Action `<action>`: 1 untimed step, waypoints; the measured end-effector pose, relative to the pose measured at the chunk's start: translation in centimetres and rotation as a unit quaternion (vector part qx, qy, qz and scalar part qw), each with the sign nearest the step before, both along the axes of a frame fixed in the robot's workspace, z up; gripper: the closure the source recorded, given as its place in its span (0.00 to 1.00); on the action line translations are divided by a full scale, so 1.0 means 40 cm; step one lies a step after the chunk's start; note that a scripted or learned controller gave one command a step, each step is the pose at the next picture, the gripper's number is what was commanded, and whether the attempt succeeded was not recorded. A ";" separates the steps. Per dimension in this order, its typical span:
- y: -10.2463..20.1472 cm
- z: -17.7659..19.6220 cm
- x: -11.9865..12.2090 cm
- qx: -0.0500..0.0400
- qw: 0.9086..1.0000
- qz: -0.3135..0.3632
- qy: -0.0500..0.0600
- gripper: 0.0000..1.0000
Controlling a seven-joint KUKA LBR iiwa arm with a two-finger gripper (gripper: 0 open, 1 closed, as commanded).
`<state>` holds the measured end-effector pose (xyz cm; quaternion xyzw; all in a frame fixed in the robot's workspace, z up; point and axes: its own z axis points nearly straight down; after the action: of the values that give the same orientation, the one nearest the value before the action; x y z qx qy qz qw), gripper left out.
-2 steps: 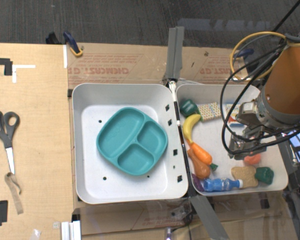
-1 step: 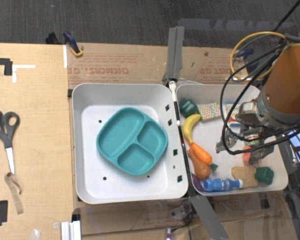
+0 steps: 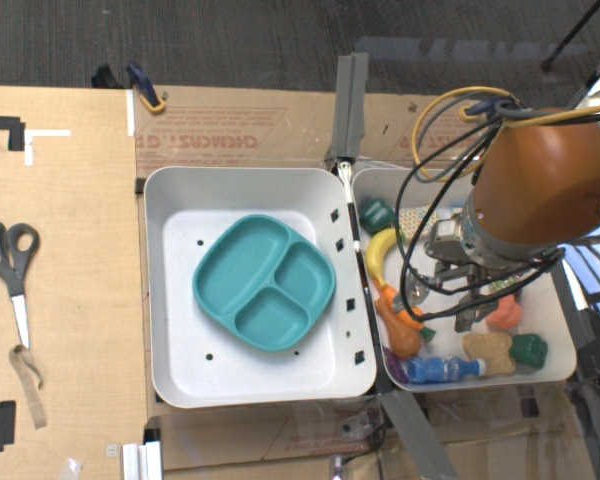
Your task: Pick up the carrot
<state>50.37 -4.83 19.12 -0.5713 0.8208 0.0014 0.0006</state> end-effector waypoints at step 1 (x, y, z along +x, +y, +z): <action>0.011 0.002 0.007 0.000 0.992 0.123 -0.001 0.00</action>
<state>50.64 -4.39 19.18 -0.6676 0.7445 0.0008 0.0014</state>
